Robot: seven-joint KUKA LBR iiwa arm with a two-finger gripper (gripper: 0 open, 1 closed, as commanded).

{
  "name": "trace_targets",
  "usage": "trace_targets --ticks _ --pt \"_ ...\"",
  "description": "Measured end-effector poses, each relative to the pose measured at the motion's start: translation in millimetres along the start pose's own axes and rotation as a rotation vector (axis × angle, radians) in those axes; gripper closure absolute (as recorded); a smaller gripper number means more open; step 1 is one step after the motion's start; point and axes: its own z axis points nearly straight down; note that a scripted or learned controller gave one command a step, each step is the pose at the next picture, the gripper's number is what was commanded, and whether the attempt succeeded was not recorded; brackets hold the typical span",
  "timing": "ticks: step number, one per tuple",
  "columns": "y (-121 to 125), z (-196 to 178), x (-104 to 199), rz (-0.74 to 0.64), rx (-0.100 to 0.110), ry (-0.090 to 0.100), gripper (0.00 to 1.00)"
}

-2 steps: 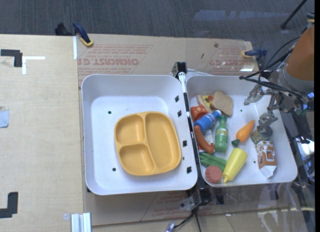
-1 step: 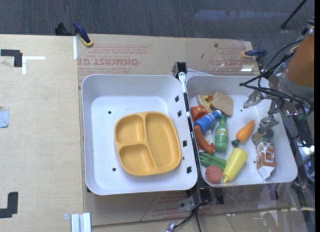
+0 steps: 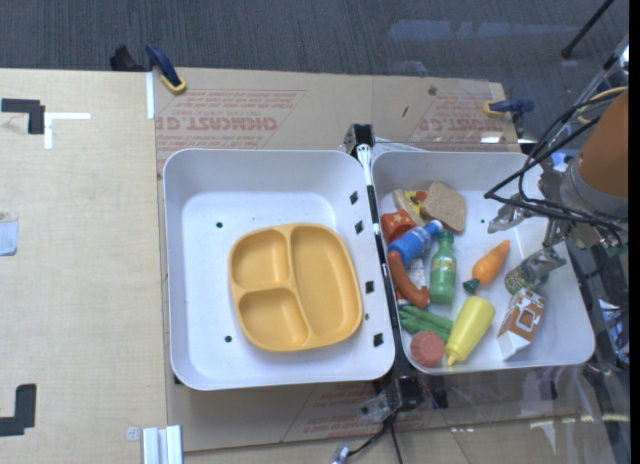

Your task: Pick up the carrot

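Orange carrot (image 3: pixel 489 262) in rt bin (image 3: pixel 580 347) | gripper (image 3: pixel 525 249) just beside, apart

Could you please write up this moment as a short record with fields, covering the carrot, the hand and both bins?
target: small orange carrot with green top, lying in the right white bin, apart from the other items
hand: metal two-finger hand over the right bin, just right of the carrot, holding nothing
left white bin: holds a yellow three-compartment plastic plate
near the carrot: green bottle, yellow squeeze bottle, orange-and-white packet
task state: carrot not yet picked up
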Motion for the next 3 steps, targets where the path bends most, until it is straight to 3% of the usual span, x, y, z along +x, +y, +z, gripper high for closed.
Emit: trace_targets --ticks 1,2,3 --pt "-5.8 2.0 -8.0 0.046 -0.007 0.016 0.00" --pt "3.8 0.0 1.6 0.056 0.006 0.001 0.00" --pt "-9.0 2.2 -6.2 0.168 -0.002 0.019 0.00"
